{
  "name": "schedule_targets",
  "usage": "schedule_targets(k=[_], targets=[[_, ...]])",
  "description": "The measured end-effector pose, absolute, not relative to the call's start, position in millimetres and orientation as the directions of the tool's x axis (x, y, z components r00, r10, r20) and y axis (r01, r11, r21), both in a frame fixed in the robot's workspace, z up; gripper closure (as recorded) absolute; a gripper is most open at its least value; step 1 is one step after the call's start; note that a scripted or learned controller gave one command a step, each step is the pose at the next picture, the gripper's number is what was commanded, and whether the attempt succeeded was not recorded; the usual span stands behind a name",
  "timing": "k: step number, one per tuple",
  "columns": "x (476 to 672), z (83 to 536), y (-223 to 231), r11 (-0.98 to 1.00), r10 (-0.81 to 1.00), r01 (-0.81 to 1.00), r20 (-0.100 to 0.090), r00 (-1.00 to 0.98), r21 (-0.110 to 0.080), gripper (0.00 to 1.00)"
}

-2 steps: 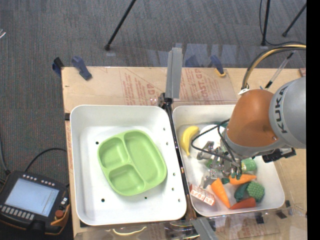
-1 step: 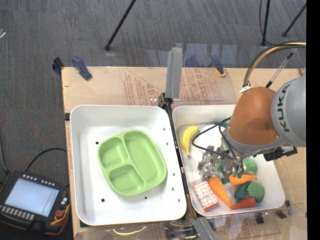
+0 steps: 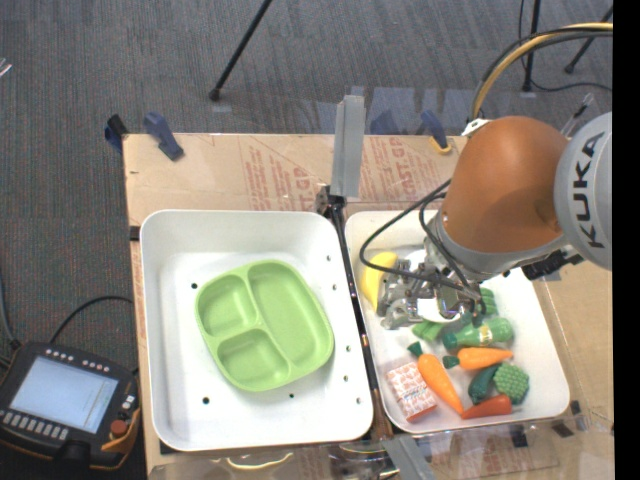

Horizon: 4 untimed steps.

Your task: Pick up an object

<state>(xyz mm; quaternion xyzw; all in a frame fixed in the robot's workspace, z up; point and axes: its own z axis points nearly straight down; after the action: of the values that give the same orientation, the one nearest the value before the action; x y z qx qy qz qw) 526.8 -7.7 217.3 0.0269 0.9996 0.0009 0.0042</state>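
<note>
My gripper (image 3: 425,306) hangs low over the middle of the right bin (image 3: 548,333), under the orange wrist band. Right below and beside it lie toy foods: a yellow banana (image 3: 373,273) to its left, a green bottle-like piece (image 3: 478,332) to its right, two orange carrots (image 3: 440,382) (image 3: 484,357), a green broccoli-like piece (image 3: 506,380), a red pepper (image 3: 487,407) and a small red-and-white box (image 3: 411,390). The metal fingers sit just above the green pieces, and nothing shows plainly between them.
The left bin (image 3: 165,268) holds a light green divided plate (image 3: 264,323). A grey upright post (image 3: 347,153) stands behind the seam between the bins. A teach pendant (image 3: 65,398) lies at the lower left, off the bench.
</note>
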Motion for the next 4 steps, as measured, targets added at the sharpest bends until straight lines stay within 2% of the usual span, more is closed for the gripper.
schedule_targets(k=[1, 2, 3, 4], targets=[[502.6, 158.0, -108.3, 0.964, -0.264, -0.264, 0.003, -0.964, 0.003, 1.00], [490.6, 95.1, -89.8, 0.974, -0.228, -0.228, -0.012, -0.974, -0.006, 1.00], [530.3, 189.9, -35.9, 0.994, -0.108, -0.108, -0.007, -0.994, 0.000, 1.00], [581.0, 92.4, -84.2, 1.000, -0.021, -0.021, 0.010, -1.000, 0.003, 1.00]])
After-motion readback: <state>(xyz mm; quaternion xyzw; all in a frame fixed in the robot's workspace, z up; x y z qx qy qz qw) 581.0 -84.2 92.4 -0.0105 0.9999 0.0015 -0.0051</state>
